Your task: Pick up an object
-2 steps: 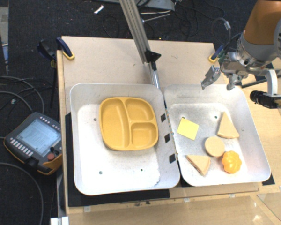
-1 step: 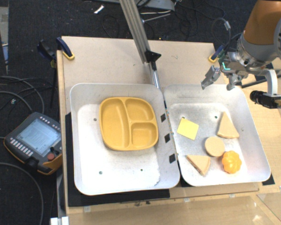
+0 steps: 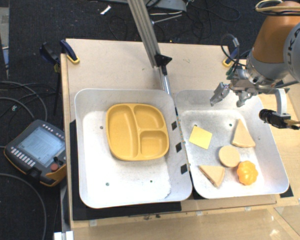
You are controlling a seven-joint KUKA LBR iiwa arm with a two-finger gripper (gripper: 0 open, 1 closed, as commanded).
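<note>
Right bin (image 3: 270, 184), five food pieces, one tray (image 3: 137, 132)

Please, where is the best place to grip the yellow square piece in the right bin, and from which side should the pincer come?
Probably from straight above, closing across two opposite straight edges of the yellow square. It lies flat on the right bin floor with bare floor all around it, so its sides are free, while its thin profile gives little to grip from the side. The pincer hangs above the bin's far edge.

The arm (image 3: 285, 39) runs off the right edge, and the pendant (image 3: 37, 151) screen is unreadable.
</note>
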